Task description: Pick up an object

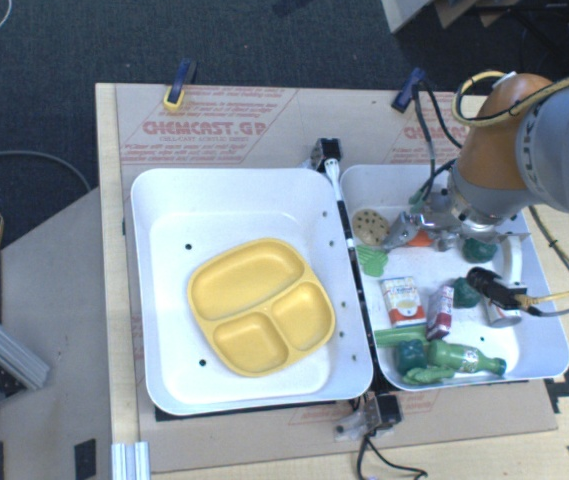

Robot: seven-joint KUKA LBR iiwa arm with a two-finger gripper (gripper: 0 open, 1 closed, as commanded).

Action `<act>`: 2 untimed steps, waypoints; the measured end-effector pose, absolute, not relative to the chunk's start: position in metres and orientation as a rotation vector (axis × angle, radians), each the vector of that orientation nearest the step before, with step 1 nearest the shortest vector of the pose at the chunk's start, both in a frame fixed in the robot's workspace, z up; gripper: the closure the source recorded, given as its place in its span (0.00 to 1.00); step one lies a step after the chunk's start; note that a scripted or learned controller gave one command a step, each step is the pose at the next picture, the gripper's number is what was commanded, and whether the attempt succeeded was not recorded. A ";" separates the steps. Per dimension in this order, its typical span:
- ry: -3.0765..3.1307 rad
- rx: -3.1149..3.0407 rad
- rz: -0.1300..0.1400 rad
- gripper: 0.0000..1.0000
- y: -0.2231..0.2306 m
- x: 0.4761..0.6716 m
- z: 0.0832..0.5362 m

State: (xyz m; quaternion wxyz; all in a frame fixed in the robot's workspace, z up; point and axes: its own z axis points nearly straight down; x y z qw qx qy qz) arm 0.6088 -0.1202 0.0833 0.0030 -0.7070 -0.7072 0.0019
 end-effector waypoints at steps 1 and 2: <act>-2.218 -2.220 0.002 0.00 -0.120 0.609 0.085; -2.219 -2.223 0.000 1.00 -0.120 0.609 0.096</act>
